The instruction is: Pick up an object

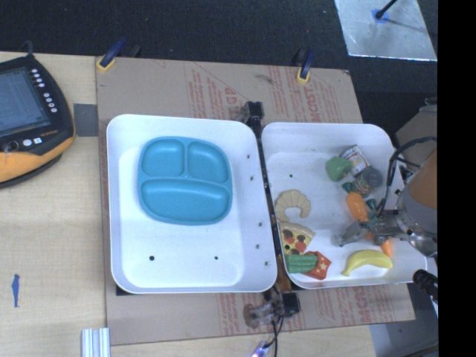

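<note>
Grey jaws (355, 234), spread or pinching impossible to tell, low in right bin (312, 134) near yellow banana (366, 262); best centred before closing.

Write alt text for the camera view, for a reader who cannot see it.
A robot gripper reaches from the right into the right bin, low among toy food: a banana, croissant, pizza slice and carrot. The left bin holds a blue divided plate; a control pendant lies at far left.
</note>
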You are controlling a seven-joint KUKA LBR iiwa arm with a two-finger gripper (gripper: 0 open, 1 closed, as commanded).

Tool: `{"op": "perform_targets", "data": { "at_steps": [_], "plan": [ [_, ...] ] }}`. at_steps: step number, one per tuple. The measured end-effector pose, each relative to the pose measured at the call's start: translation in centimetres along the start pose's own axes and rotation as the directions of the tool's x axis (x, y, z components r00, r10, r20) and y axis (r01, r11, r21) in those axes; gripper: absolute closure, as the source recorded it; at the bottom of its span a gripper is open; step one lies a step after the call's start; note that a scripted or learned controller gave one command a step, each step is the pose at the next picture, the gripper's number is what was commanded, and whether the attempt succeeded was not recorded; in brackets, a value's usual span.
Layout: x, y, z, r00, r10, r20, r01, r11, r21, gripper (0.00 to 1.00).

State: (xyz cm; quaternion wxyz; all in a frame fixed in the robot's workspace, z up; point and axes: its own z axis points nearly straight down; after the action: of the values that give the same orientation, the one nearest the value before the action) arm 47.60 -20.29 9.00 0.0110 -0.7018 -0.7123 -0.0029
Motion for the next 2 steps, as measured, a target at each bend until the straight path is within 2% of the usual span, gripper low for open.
{"op": "perform_targets", "data": {
  "at_steps": [1,2],
  "plan": [
    [-0.5,0.0,-1.1,1.000,0.003,0.010,-0.003,1.000,-0.003,1.00],
    [8.8,2.0,-9.7,1.000,0.009,0.017,-0.009,1.000,-0.010,1.00]
  ]
}}
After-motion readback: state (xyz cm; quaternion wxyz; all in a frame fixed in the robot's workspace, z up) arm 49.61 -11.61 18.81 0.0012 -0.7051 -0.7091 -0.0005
